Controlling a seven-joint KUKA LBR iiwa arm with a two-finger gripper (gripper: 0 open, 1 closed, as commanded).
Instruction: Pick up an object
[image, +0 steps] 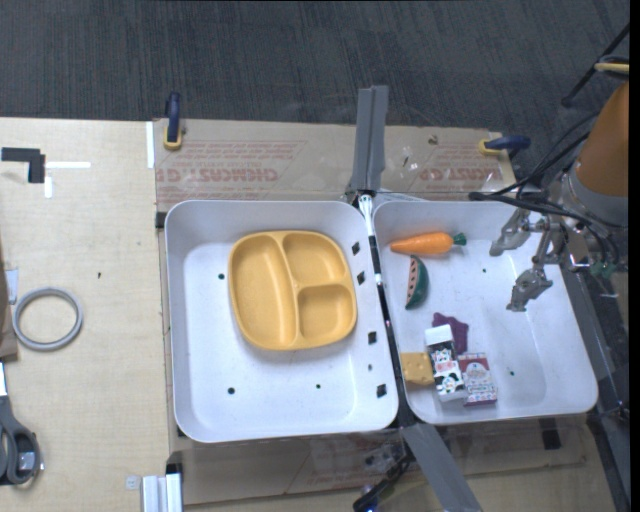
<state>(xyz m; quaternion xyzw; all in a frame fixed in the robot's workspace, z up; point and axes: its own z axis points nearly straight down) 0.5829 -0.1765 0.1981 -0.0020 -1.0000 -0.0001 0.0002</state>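
Carrot (424, 243) lies at the back of the right bin (560, 390), a watermelon slice (416, 281) just beside it. Near the front sit two small cartons (460, 375), partly covering a purple item (450, 327) and a tan block (416, 369). The gripper (527, 265) hangs over the bin's right side, fingers apart, holding nothing; cables blur its outline.

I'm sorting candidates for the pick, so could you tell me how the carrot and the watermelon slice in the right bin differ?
The carrot is orange with a small green top; the watermelon slice is red with a dark green rind. The carrot lies roughly crosswise near the bin's far wall, while the watermelon slice runs front to back just below it. The carrot looks longer and tapered; the slice is a shorter curved wedge. Both lie loose in the right bin, clear of the gripper.
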